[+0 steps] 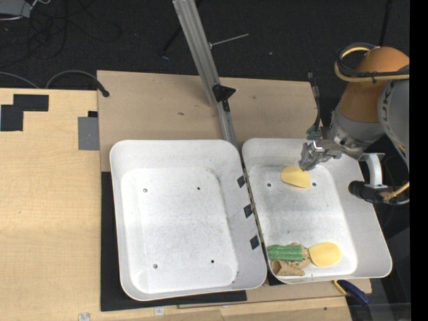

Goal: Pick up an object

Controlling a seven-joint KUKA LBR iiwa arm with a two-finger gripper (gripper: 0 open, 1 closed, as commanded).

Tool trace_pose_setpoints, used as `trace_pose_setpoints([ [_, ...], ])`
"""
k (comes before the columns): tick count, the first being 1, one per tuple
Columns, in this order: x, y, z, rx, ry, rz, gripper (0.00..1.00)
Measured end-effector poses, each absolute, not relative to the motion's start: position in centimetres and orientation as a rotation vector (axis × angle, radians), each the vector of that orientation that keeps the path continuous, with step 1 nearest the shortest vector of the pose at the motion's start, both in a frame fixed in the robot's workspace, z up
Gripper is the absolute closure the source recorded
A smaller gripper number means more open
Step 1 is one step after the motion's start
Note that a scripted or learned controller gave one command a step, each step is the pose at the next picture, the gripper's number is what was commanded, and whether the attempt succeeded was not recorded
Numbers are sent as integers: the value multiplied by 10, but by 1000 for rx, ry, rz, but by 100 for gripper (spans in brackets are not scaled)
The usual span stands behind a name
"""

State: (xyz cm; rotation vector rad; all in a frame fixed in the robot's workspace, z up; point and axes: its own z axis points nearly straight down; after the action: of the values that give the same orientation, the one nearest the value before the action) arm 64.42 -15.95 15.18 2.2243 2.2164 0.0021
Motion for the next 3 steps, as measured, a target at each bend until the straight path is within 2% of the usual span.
trace_pose_setpoints([
  [2, 639, -157, 239, 2219, 2220, 3, 100],
  [3, 614, -106, 228, 2222, 2229, -3, 100],
])
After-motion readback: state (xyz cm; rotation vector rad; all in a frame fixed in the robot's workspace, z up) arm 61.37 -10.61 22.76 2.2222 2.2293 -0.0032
